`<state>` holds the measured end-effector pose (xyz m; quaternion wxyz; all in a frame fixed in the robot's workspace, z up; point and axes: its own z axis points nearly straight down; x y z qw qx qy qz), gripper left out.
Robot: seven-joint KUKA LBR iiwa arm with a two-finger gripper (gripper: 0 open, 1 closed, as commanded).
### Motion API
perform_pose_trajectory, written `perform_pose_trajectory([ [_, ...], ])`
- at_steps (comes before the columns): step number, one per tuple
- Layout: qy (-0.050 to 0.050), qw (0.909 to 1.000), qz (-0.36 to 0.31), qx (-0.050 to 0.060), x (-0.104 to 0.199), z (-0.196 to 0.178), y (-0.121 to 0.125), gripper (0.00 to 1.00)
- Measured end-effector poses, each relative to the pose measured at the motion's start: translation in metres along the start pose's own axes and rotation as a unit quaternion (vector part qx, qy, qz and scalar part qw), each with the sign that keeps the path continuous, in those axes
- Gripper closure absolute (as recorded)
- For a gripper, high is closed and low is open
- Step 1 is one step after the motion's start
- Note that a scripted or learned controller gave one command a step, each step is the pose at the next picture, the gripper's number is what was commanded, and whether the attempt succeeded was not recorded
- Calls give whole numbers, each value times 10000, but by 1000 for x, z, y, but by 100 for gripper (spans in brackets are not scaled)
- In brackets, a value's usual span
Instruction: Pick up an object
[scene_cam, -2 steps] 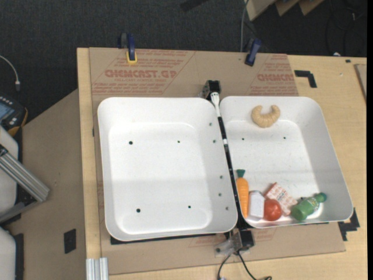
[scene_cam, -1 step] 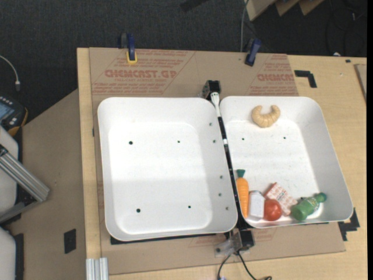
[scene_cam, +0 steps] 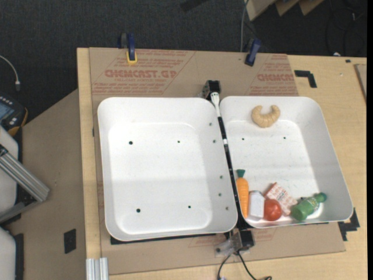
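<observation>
Lying near the far edge of the right bin [scene_cam: 291, 150] is a croissant [scene_cam: 266, 115]. Along that bin's near edge sit a carrot [scene_cam: 242, 190] by the near-left corner, a white box [scene_cam: 256, 205], a red tomato [scene_cam: 272, 210], a red-and-white packet [scene_cam: 281, 194] whose print is too small to read, and a green bottle [scene_cam: 307, 207]. The left bin [scene_cam: 151, 174] lies beside it. The table [scene_cam: 93, 156] carries reddish lettering, seemingly "CHEMCAST GP" [scene_cam: 140, 73], at its far edge, by two blue clamps [scene_cam: 129, 42].
</observation>
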<state>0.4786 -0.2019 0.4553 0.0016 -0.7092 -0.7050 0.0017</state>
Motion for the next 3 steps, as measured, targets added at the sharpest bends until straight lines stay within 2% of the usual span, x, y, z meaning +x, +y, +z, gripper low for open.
perform_pose_trajectory([
  [1, 1, 10000, -15, -4, -23, 39, 1, 100],
  [2, -3, 9999, -85, -80, 71, -23, 2, 100],
  [3, -11, 10000, 8, -13, -14, -1, 0, 100],
])
